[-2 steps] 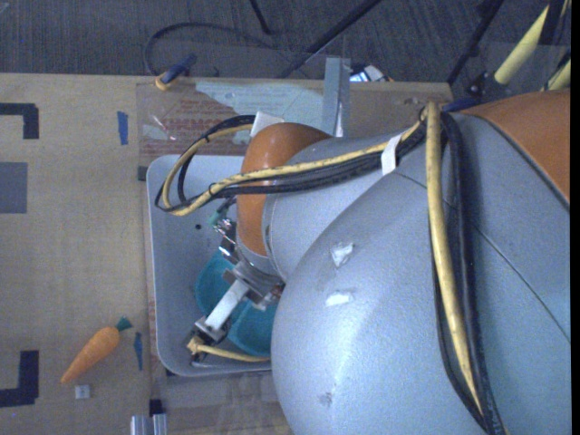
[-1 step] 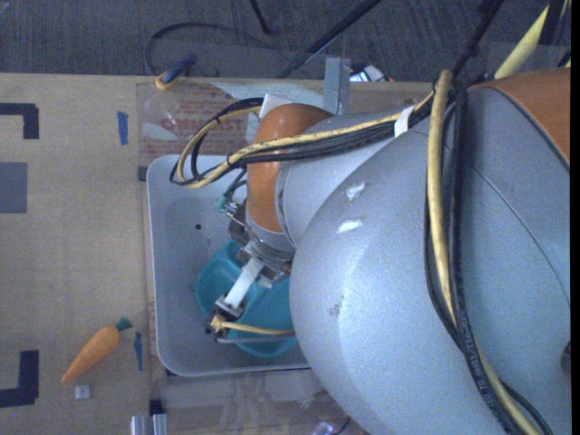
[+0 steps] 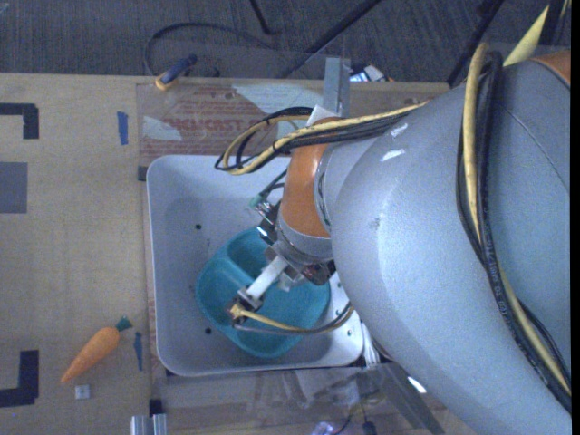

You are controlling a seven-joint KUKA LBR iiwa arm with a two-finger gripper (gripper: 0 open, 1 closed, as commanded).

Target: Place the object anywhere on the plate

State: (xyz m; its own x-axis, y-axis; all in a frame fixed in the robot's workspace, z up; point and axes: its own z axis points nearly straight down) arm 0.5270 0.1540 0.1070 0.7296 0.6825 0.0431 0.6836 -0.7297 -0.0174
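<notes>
A teal plate [image 3: 220, 282] with a raised rim lies in the near half of the white bin [image 3: 174, 208]. The gripper [image 3: 292, 275] hangs over the plate's right part, below the orange wrist band, and the wrist hides what is under it. An orange toy carrot [image 3: 91, 353] with a green top lies on the wooden bench outside the bin, near its lower left corner. I see nothing held in the gripper.
The grey arm covers the right side of the view and the bin's right part. Blue tape marks [image 3: 122, 127] and black squares [image 3: 20, 120] sit on the bench to the left. A clear sheet [image 3: 227, 116] lies behind the bin.
</notes>
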